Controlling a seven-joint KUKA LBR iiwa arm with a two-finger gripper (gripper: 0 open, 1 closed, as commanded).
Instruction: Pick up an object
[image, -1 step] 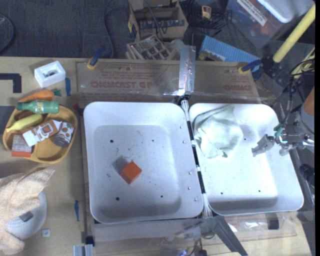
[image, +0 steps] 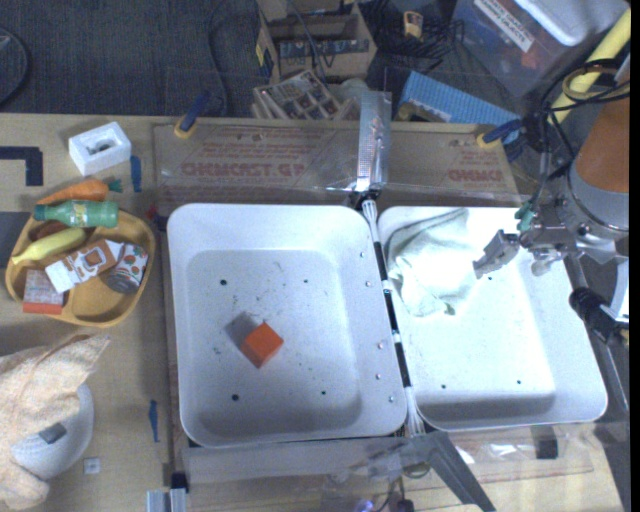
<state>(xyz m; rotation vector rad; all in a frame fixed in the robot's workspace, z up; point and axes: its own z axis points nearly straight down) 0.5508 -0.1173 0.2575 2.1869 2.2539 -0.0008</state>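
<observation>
An orange block (image: 263, 344) lies in the left white bin (image: 200, 235), left of that bin's centre, with a small grey shadow or scrap beside it. A crumpled white cloth (image: 432, 265) sits in the upper left part of the right bin (image: 560, 390). My gripper (image: 497, 253) hangs over the right bin, just right of the cloth and close to its edge. The grey arm with its orange band (image: 608, 150) comes in from the right. Nothing is visibly held.
A yellow bowl (image: 110, 305) of toy food stands left of the bins, with a white box (image: 100, 147) behind it. A beige cloth (image: 45, 400) lies at the lower left. A cardboard sheet (image: 260, 165) lies behind the bins. Cables hang at the upper right.
</observation>
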